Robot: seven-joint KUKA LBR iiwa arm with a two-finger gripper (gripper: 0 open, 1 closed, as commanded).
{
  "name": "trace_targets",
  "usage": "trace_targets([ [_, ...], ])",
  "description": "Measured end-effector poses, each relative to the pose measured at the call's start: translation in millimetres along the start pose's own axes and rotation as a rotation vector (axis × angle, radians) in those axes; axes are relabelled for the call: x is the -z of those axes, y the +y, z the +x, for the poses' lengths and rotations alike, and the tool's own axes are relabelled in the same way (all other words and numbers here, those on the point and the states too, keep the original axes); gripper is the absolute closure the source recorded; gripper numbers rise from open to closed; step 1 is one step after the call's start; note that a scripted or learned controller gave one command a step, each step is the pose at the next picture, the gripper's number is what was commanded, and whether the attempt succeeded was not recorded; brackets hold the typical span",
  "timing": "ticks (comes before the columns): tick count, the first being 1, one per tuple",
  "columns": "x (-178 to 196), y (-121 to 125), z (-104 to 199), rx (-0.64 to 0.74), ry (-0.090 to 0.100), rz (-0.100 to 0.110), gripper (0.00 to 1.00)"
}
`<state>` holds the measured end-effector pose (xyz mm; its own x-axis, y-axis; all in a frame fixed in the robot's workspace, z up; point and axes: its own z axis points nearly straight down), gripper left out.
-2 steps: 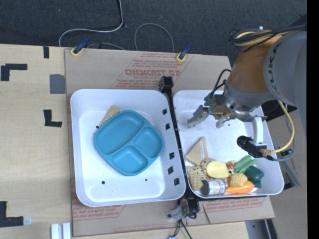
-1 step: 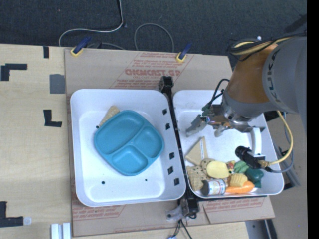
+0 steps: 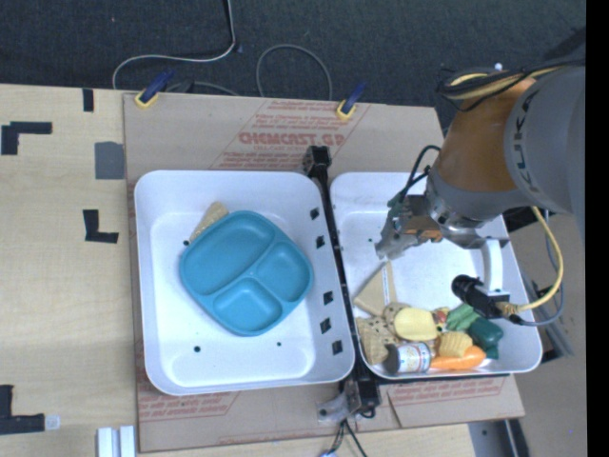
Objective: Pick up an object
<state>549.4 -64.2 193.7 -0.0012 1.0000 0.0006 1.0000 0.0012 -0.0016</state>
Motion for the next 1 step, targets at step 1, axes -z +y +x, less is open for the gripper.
trace_targets([
  [1,-10.4,53.4,58.1,0.007,0.001,-0.003,1.00],
])
